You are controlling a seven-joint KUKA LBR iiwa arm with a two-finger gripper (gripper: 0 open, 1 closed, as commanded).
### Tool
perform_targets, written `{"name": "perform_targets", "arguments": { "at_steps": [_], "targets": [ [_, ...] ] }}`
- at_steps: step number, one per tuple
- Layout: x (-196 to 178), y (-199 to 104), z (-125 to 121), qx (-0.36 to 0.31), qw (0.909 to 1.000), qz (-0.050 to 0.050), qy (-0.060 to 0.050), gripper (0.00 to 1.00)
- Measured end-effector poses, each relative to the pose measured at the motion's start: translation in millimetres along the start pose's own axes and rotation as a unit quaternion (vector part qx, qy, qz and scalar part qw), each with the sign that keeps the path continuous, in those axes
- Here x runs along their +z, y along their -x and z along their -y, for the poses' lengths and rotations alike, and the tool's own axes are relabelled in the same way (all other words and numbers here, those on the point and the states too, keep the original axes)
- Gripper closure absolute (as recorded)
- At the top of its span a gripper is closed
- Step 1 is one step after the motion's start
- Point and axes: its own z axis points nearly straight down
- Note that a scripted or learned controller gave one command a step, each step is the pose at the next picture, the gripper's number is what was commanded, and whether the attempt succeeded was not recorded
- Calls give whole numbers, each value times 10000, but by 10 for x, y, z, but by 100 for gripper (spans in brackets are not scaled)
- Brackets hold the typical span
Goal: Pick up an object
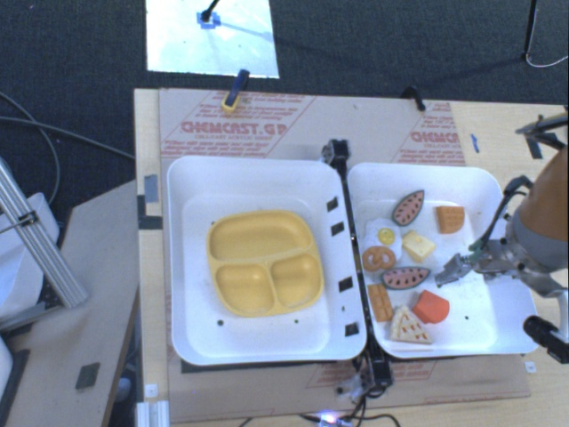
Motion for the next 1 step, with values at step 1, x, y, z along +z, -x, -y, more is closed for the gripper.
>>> {"name": "perform_targets", "arguments": {
  "at_steps": [1],
  "targets": [
    [-281,-965,-12,-90,10000,-39,1,0]
  ]
}}
